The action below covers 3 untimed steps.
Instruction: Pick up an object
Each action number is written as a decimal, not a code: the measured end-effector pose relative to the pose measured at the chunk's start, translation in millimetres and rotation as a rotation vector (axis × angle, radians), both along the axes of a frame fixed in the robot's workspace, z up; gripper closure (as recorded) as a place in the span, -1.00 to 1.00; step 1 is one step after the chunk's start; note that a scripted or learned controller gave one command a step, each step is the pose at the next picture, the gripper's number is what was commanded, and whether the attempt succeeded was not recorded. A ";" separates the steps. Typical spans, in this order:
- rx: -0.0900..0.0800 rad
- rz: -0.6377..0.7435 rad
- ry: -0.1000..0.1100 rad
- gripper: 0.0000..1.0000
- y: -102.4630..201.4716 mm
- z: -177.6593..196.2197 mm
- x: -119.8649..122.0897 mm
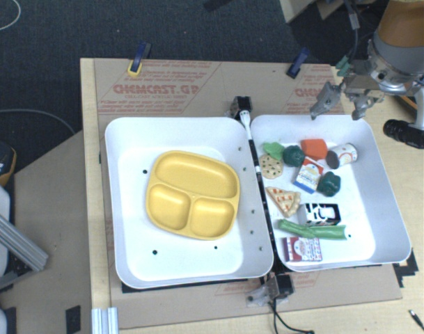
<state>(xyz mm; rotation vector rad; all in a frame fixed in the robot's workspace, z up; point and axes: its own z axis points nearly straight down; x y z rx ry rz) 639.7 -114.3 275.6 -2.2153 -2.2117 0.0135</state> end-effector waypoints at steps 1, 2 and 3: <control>-0.002 0.002 -0.013 -1.00 0.1 7.7 1.8; -0.001 0.002 -0.009 -1.00 1.4 -34.7 3.0; -0.001 0.003 -0.009 -1.00 7.5 -83.1 10.2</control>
